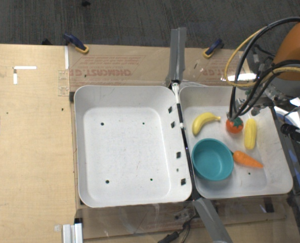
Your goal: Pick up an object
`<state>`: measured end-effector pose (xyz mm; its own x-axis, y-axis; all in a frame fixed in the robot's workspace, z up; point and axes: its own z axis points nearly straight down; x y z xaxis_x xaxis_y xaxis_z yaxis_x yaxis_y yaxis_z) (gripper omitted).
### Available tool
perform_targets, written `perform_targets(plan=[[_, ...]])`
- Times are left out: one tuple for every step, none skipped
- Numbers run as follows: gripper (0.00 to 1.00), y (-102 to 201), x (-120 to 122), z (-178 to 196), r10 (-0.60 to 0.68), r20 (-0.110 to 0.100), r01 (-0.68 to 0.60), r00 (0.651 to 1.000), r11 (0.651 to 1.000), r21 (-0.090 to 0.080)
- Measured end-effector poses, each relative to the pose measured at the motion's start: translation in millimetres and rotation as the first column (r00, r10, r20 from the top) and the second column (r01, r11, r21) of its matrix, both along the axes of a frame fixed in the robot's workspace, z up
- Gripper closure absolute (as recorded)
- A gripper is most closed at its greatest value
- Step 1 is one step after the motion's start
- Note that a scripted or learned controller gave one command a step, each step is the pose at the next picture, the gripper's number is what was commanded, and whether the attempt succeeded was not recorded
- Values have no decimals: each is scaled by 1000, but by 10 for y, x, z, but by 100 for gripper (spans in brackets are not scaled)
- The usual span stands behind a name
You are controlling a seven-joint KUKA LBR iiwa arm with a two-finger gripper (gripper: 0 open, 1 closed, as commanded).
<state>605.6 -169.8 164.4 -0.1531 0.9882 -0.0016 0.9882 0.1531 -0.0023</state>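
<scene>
Tomato-like round red-orange fruit with a green top (234, 126) was seen in the right shallow white plastic bin (276, 184), near its middle, and the end effector (237, 117) was lowered right over it, dark against the fruit's upper side. Whether contact was made could not be told, and whether the end effector was spread or closed could not be told either, since its tip was hidden among the black and yellow cables hanging from the grey arm with the orange band (290, 49) at the upper right. A curved yellow plastic banana (204, 122) was lying to the left of the fruit, apart from it. A short yellow corn-like cob (250, 133) was lying upright in the view just to the right of the fruit, very near it. A small orange carrot (247, 160) was placed below the cob, its thick end touching or nearly touching a round teal plastic bowl (212, 159), which stood upright against the bin's left wall. The left shallow white plastic bin (129, 147) was set beside the right one, their inner walls meeting under a grey divider strip. Both bins were resting on the pale wooden tabletop (28, 135), where two blue and yellow clamps (76, 42) were fixed along the far edge.
</scene>
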Motion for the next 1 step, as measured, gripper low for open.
perform_targets(plan=[[0, 116, -173, -730, -12, 1, 12, 1000, 1000, 0]])
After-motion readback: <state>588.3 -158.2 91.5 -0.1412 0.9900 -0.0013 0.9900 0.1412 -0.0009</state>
